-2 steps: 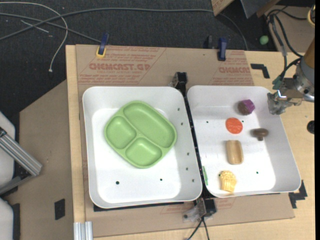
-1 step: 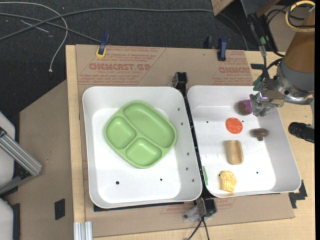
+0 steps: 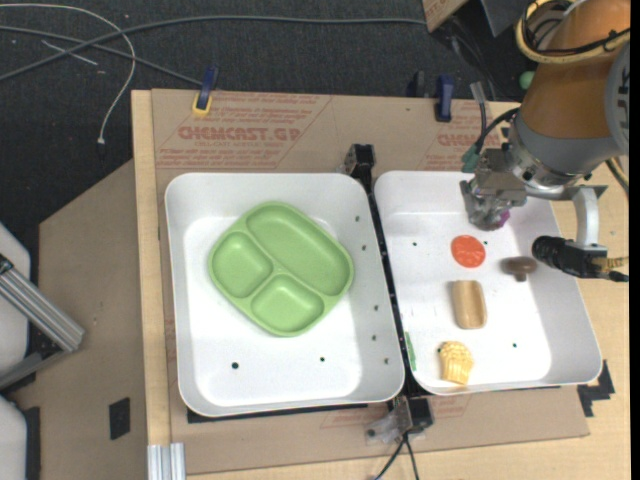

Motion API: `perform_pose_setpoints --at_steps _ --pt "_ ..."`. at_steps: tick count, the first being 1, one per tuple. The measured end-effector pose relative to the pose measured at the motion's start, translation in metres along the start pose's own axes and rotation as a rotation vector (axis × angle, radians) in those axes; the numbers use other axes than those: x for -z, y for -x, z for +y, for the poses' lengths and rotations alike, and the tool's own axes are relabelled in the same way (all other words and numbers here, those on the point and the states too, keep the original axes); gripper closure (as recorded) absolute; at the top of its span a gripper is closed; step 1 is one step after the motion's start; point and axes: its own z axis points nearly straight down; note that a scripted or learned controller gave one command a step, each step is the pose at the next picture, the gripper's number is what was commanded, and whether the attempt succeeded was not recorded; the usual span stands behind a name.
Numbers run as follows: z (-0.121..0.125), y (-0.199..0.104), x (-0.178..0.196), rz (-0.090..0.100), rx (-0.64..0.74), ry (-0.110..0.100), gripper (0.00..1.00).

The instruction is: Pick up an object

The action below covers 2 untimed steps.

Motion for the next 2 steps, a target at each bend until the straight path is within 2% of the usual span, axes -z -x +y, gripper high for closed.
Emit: perform_pose_setpoints --at_steps 2 --pt "-0.003 -0.119 -0.029 0.001 0.0 -0.005 1.0"
